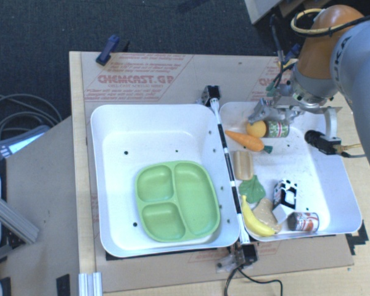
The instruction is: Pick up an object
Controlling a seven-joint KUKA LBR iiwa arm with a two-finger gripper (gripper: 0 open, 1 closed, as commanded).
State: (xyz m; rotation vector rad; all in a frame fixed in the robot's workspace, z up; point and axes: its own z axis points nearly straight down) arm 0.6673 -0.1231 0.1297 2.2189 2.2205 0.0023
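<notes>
**Operator:** Report the end effector status.

**Technician:** The two-finger gripper (pixel 266 111) is in the upper right of the frame, over the top end of the right-hand shallow white bin (pixel 330 177). This view does not show whether it is open or closed.

**Operator:** Which pickable items lie closest to it?

**Technician:** Just below the gripper in the frame sits a small round yellow fruit (pixel 256 129). A short cylindrical can with a green label (pixel 277 129) lies on its side against the fruit's right. A tapered orange carrot (pixel 245 140) lies just below and to the left of the fruit.

**Operator:** List the rest of that bin.

**Technician:** At mid-height a tan rectangular block (pixel 242 164) lies beside the bin's left wall, with a flat green leaf-shaped piece (pixel 253 189) below it. At the lower end are a yellow banana (pixel 256 222), a black-and-white patterned cube (pixel 285 195) and a red-and-silver can (pixel 304 221) on its side.

**Operator:** And further out?

**Technician:** The left-hand shallow white bin (pixel 123 134) holds a pale green three-compartment plastic plate (pixel 176 199) in its lower half. The grey arm (pixel 361 54) enters from the upper right corner. A small blue object (pixel 108 49) lies at the bench's upper left edge
</notes>
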